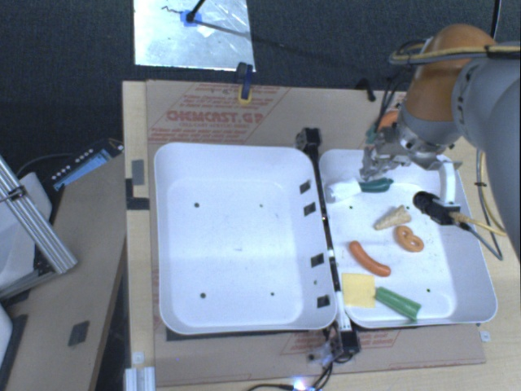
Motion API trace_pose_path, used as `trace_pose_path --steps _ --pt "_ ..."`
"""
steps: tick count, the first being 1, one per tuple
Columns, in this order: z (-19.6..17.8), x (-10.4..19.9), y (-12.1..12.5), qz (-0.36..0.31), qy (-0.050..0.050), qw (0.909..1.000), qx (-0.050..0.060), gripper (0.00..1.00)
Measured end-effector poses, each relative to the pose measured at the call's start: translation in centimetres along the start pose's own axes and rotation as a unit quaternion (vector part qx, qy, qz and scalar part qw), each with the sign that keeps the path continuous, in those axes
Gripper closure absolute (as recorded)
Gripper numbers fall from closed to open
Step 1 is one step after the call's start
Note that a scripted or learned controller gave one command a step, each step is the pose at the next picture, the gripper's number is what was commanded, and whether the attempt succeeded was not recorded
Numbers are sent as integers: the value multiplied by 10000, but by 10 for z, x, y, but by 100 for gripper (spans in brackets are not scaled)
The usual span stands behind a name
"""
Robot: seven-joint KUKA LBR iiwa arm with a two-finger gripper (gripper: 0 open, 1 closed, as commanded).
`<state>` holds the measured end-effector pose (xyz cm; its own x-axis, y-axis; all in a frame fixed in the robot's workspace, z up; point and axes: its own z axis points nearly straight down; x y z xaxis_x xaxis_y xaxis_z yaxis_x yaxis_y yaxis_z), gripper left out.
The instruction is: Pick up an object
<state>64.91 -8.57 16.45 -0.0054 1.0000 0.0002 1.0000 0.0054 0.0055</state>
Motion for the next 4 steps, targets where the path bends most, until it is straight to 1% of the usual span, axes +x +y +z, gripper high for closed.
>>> trace_pose_path --steps 1,2,3,4 --pt "-180 51 7 -19 0 10000 -74 100" --pt "-231 155 12 -51 23 10000 -18 100" --pt "-244 259 21 -40 29 10000 9 100" --pt "-267 263 2 -5 9 10000 7 100"
